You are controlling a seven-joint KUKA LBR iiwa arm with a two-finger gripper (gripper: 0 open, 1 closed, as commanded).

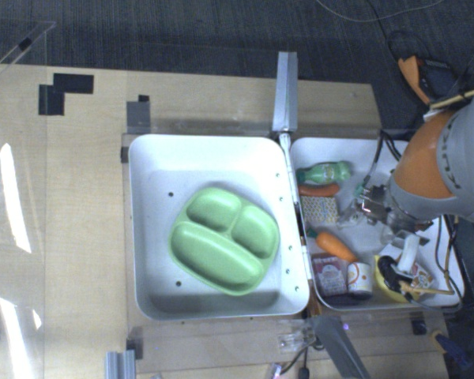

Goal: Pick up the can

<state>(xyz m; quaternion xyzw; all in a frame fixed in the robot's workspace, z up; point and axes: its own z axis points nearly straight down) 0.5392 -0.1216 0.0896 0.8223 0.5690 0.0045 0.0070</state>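
No brand or writing can be read anywhere. The can [341,277] wears a dark red label with a pale patch, but its print is too small to make out, and the same goes for the speckled packet [317,209]. The can lies on its side near the front wall of the right bin [355,150], its pale end turned towards a yellow thing [396,281] just beside it, with a carrot [334,245] close behind it. Whether the jaws are open or closed cannot be told, since the metal parts at the arm's tip blur together; nothing is seen held in them. They sit over the middle of the right bin, near the packet and apart from the can. The arm [446,164] reaches in from the right, its orange band above the wrist and its tip pointing left. A green bottle [325,171] lies at the back of that bin. The left bin [146,212] holds a green divided plate [225,239]. Both bins rest on a pale wooden surface [71,227].
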